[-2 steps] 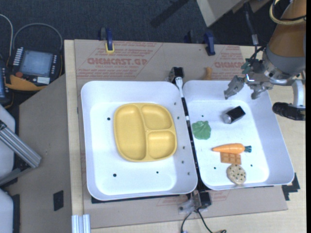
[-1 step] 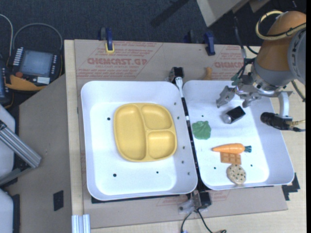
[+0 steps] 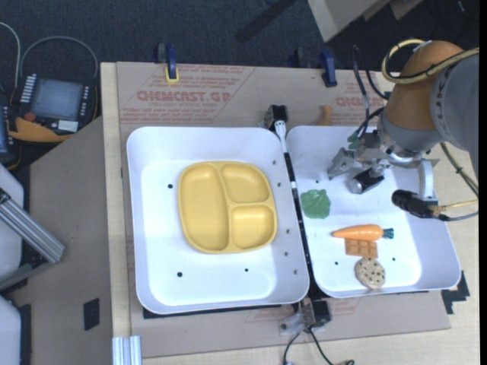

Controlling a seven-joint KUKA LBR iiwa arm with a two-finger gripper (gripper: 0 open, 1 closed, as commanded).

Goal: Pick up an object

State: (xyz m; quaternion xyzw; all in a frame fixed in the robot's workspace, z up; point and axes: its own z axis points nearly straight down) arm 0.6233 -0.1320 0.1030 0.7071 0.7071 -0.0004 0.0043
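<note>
The arm (image 3: 449, 90) is cut off by the right edge. The orange waffle (image 3: 363, 247) lies partly under the carrot (image 3: 359, 233). The remote (image 3: 49, 101) screen's contents are too small to read.

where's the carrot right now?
In the camera view the carrot lies in the right bin, toward its front, just above the waffle piece and the cookie, with the green leaf to its upper left.

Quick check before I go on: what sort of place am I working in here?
Most likely a robotics lab bench: clamps hold a board under two white bins, toy food like a carrot sits inside, and a teach pendant lies nearby.
</note>
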